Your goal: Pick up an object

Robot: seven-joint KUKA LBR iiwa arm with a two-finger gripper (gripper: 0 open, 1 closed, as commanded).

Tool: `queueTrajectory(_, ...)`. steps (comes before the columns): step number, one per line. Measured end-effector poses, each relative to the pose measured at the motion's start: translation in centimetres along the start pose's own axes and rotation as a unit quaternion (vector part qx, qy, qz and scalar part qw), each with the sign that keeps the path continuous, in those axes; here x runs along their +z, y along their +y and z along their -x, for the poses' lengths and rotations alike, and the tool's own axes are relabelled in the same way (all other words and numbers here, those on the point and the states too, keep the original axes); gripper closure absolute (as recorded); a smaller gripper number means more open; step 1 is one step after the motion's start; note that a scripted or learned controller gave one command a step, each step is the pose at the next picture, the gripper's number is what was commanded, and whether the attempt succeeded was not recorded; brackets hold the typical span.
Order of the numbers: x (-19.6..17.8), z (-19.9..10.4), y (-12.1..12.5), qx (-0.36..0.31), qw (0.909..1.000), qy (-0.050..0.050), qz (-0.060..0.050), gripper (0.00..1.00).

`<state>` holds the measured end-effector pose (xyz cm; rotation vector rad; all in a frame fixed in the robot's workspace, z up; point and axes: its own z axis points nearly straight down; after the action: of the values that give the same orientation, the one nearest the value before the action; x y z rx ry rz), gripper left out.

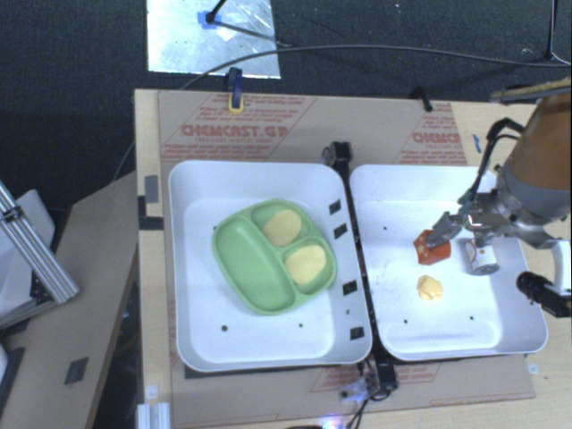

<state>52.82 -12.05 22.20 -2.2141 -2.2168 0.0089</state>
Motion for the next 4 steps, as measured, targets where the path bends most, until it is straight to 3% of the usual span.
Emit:
queueTrajectory(1, -0.5, 0.0, 0.2, -0.001, 1.0000, -0.001, 0.005, 0.00)
queueTrajectory(4, 13.5, 0.2, -0.3, 0.001, 1.0000, -0.001, 0.007, 0.00)
